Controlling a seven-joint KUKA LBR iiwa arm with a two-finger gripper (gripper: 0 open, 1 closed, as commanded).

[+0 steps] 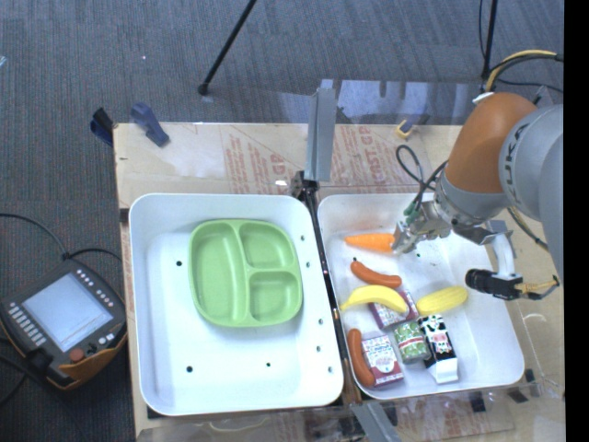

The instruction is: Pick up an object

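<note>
A: How far is the task now, to pick up an object?

B: I judge it is at the beginning of the grasp, not more. The gripper [405,239] is low in the right bin [515,339], near its far edge, and it is just beside the right end of the carrot [370,242].

A: Does it hold the carrot?

B: I see nothing between its fingers. If they are spread or pressed together, I cannot tell; they are too small and dark here.

A: And the other objects?

B: All lie on the floor of the right bin: 2 sausages, one [375,273] near the middle and one [359,356] at the near-left corner, a banana [373,297], a corn cob [442,298], and small cartons [409,341] along the near edge. The green plate [245,273] lies in the left bin [156,357].

A: So what is left?

B: To close on an object and lift it. Nothing is raised yet.
</note>
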